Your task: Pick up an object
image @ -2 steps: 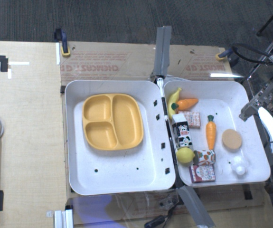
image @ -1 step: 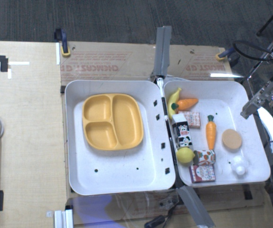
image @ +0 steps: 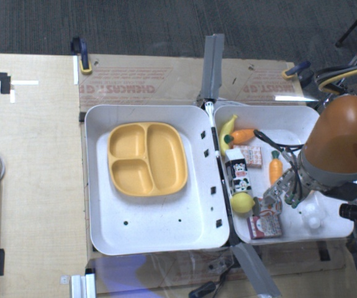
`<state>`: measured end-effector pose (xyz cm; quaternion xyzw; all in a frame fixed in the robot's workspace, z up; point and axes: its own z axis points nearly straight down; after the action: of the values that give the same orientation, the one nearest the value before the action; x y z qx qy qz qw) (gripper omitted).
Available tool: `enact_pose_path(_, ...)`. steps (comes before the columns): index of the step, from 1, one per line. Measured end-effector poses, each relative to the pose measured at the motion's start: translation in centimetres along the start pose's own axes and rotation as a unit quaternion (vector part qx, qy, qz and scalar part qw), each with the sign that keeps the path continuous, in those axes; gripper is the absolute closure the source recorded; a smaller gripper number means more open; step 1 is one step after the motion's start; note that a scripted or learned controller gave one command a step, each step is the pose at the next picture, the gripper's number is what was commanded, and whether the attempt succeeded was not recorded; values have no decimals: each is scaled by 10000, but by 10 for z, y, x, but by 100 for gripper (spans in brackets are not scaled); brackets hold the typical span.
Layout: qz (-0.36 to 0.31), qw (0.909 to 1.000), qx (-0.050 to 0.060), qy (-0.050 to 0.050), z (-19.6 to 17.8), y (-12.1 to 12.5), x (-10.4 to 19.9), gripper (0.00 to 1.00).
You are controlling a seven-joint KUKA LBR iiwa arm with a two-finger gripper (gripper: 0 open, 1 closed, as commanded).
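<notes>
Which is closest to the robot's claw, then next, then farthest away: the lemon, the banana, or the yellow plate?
Starting from the gripper in the right bin:
1. The lemon, just to its left in the same bin.
2. The banana, up at that bin's far left corner.
3. The yellow plate, over in the left bin.

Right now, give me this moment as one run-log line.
arm: over right bin | gripper: low, beside carrot, above red packet | grasp: unconfirmed | left bin: yellow divided plate
</notes>
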<state>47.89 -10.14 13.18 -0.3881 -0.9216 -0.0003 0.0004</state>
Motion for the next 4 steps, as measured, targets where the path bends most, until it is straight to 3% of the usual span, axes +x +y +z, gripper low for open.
enact_pose_path(1,652,9979,14,3,-57,107,-14,100)
enact_pose_path(2,3192,9477,34,-6,-99,149,2,100)
enact_pose_path(3,2723,9622,31,0,-91,81,35,100)
enact_pose_path(4,2173,9761,27,5,-89,38,-7,100)
